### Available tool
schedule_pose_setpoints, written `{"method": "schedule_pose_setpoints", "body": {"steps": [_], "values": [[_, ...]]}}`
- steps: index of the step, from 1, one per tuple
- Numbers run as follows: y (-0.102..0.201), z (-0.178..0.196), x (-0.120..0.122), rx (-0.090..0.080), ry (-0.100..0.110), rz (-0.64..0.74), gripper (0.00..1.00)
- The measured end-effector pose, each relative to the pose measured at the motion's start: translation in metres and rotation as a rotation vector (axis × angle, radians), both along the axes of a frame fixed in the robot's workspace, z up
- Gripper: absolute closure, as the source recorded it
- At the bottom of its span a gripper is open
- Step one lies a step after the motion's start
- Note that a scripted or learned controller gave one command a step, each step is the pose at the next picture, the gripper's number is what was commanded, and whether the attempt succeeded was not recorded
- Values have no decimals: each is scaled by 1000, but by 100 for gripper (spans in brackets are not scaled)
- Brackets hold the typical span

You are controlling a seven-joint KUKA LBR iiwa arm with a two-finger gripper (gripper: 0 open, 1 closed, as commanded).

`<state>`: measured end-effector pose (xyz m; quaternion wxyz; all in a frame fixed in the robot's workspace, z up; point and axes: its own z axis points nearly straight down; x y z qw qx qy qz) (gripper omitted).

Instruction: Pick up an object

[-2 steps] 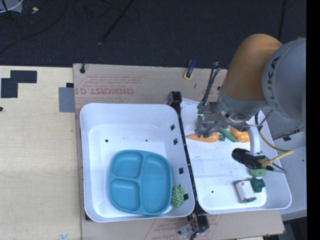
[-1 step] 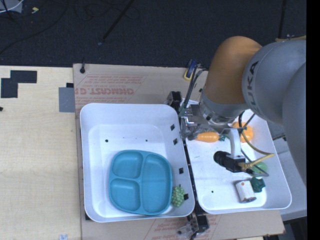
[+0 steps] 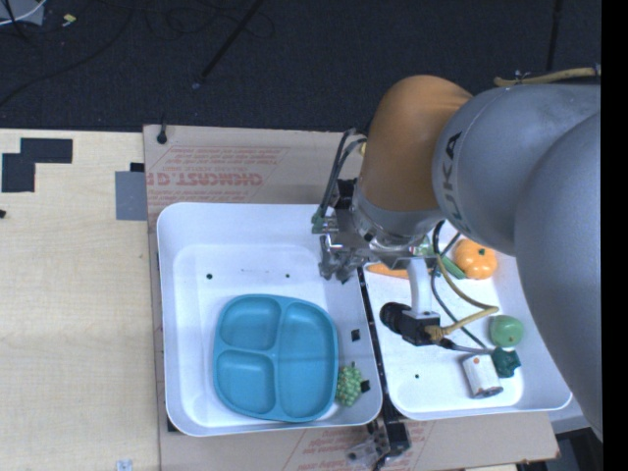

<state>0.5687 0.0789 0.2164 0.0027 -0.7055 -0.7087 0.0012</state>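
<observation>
Grey arm (image 3: 520,175) over two white bins on the counter.
Jaws (image 3: 339,263) at the bins' shared wall, state impossible to tell; blue divided plate (image 3: 275,356) in left bin (image 3: 186,263), green grapes (image 3: 348,385) touching it; orange pepper (image 3: 477,260) in right bin (image 3: 549,395).

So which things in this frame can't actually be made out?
- Gripper: the wrist hides its fingers in the camera view, so open or shut is unclear.
- Orange object: partly behind the arm; its kind is uncertain.
- Small white item in the right bin: too small to identify.
</observation>
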Motion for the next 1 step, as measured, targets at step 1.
{"method": "schedule_pose_setpoints", "body": {"steps": [1], "values": [[1, 2, 1, -2, -2, -3, 100]]}}
